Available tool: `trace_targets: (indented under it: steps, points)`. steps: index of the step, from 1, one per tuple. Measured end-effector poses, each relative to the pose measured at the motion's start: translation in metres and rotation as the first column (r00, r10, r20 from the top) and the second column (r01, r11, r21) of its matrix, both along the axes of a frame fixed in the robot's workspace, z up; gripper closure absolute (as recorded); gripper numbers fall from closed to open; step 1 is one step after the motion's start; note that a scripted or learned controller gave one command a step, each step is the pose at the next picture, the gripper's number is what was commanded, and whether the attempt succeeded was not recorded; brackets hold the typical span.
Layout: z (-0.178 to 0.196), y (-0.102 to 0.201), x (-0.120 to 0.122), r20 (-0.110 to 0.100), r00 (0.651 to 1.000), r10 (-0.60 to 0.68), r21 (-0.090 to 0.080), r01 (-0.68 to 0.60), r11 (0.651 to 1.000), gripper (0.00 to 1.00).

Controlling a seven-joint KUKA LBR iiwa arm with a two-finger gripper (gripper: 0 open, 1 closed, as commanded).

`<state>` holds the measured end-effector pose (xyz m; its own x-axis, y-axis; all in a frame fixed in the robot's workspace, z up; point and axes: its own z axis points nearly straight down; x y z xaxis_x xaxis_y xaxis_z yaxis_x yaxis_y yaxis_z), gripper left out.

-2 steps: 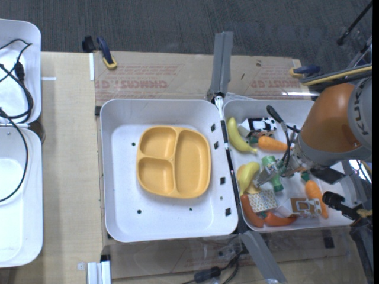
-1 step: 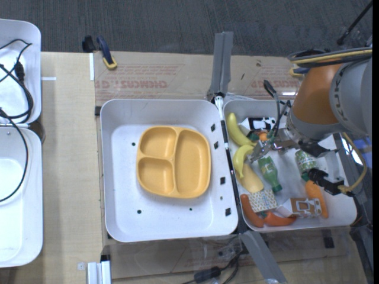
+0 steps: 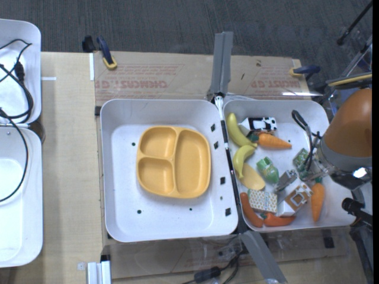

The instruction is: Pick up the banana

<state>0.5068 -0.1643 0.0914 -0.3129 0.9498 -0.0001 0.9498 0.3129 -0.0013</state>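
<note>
Two yellow bananas lie along the left side of the right bin (image 3: 331,220). The upper banana (image 3: 236,131) curves beside the bin's left wall, and the lower banana (image 3: 241,158) sits just below it. My gripper (image 3: 288,180) hangs low over the middle of the right bin, to the right of the lower banana and apart from it, among other toy items. The arm's orange band (image 3: 355,126) rises above the bin's right side. Nothing yellow shows at the gripper.
The right bin also holds an orange carrot (image 3: 273,141), a second carrot (image 3: 318,200), a black-and-white toy (image 3: 262,123), a green item (image 3: 267,171), a patterned box (image 3: 262,201) and red-orange pieces (image 3: 278,220). A yellow divided plate (image 3: 174,161) lies in the left bin (image 3: 118,212).
</note>
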Motion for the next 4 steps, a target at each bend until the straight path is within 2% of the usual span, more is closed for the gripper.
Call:
trace_targets:
  steps: [1,2,3,4]
  points:
    - [0.0,0.057,0.072,0.001,0.999,-0.033,0.0,0.033,0.999,0.0]
    - [0.054,0.066,0.099,0.003,0.981,0.193,-0.002,-0.193,0.981,0.0]
    - [0.021,0.061,0.152,0.025,0.985,0.172,-0.01,-0.171,0.985,0.0]
    - [0.017,0.027,0.159,0.019,0.985,0.173,-0.002,-0.173,0.985,0.0]
